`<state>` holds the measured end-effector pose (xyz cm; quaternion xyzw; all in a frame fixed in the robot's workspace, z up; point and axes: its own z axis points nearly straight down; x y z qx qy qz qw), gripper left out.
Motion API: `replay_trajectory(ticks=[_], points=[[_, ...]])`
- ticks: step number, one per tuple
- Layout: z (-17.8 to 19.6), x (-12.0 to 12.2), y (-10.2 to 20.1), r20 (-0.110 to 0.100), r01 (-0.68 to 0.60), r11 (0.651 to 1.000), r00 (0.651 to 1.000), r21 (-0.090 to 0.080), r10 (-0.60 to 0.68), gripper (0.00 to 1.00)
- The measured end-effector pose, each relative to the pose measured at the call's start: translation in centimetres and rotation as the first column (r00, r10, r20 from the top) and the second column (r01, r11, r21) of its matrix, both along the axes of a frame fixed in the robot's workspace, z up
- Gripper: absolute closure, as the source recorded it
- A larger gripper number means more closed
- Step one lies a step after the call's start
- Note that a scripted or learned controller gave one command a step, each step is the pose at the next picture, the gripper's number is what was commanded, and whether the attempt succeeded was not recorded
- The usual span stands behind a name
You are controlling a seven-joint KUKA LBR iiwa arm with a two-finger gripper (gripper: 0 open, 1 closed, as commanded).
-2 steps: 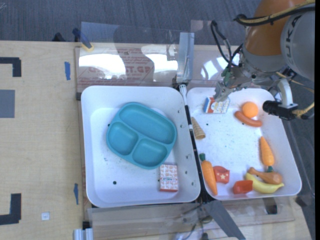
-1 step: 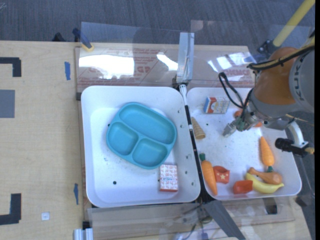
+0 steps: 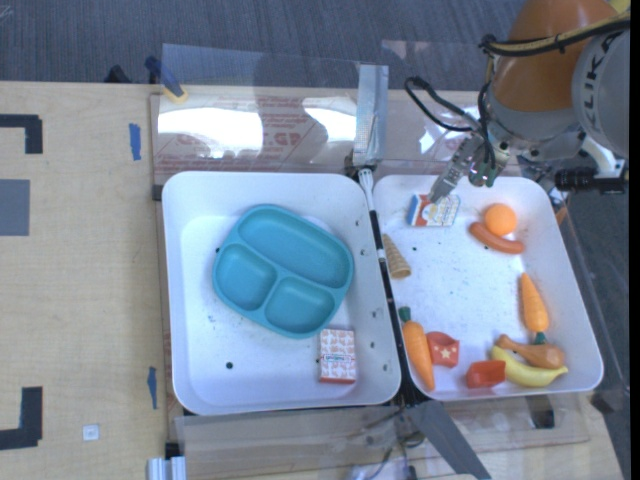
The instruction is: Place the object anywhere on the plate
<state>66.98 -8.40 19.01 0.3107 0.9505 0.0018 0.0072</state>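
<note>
White right bin (image 3: 575,298): gripper (image 3: 447,189) just above small carton (image 3: 432,211); finger state unclear.

Left bin (image 3: 190,298): blue divided plate (image 3: 283,283) at centre, small carton (image 3: 337,355) near it at the near edge. Right bin (image 3: 575,298): gripper (image 3: 441,190) at far left corner, directly over a small box (image 3: 432,210). Orange ball (image 3: 499,218) touching a sausage (image 3: 496,238); cone (image 3: 397,258) at left wall; two carrots (image 3: 417,352), banana (image 3: 530,370) near edge.
</note>
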Motion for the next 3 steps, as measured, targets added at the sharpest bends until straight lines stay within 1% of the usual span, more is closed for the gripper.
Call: replay_trajectory(ticks=[1, 2, 3], points=[[-8.7, -2.6, -2.3, -0.013, -0.452, 0.892, 0.892, 0.001, 0.452, 1.0], [-10.0, -5.4, -3.6, -0.007, -0.768, 0.641, 0.641, -0.007, 0.768, 1.0], [-10.1, 0.0, -0.7, -0.008, -0.921, 0.39, 0.39, -0.011, 0.921, 1.0]])
